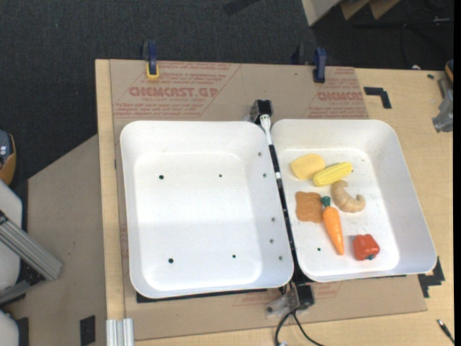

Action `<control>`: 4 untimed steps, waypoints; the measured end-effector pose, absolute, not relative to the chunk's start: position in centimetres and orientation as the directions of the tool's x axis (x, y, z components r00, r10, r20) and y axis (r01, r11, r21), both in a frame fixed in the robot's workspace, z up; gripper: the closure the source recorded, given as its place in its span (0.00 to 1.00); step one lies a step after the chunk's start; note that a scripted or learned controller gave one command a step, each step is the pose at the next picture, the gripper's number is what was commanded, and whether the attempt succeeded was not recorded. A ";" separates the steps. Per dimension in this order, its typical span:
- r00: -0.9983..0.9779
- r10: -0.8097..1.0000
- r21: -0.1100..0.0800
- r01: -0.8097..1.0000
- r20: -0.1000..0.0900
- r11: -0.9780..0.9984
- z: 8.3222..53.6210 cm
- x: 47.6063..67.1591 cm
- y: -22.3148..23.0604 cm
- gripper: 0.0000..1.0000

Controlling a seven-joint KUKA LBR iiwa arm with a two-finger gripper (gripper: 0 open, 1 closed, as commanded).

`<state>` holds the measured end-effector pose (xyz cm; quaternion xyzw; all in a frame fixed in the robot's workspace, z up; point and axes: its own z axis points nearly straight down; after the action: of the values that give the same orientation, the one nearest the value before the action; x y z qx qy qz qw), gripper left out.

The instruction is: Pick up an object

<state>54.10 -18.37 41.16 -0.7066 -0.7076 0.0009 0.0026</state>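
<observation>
Camera view: grey pincer (442, 114) at the right edge, partly cut off, well apart from every object; whether spread or pressed together cannot be told. Down-left of the pincer, right bin (403, 193) with six toy foods: nearest, corn (333, 172) touching a yellow block (307, 166); beyond and lower, a beige shrimp-like piece (348, 197), a brown slab (309, 207), carrot (333, 228) and red pepper (366, 246). Farther left of the pincer, left bin (194, 207). Nothing held; step in hand judged as the approach and choice of target. Likely best target: carrot, with bare floor on both flanks along its lower half. Long axis of carrot running almost straight up-and-down the view, slightly slanted; green top pointing away toward the far rim and crowded by slab and shrimp, tip pointing to the near rim and a little toward the pepper. For a sound grasp: descend over the mid-to-lower body, close across the narrow width, square to the long axis, clear of the crowded top end.
</observation>
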 end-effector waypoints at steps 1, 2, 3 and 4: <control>0.003 1.000 0.008 1.000 -0.006 -0.003 45.5 53.5 -22.4 1.00; -0.003 1.000 0.013 1.000 -0.006 0.003 53.7 58.2 -21.9 1.00; -0.004 1.000 -0.003 1.000 0.002 0.004 48.8 55.9 -17.6 1.00; -0.004 1.000 -0.008 1.000 0.003 0.004 42.3 52.9 -12.8 1.00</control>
<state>52.93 -12.80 42.25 -0.7056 -0.7086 0.0016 0.0039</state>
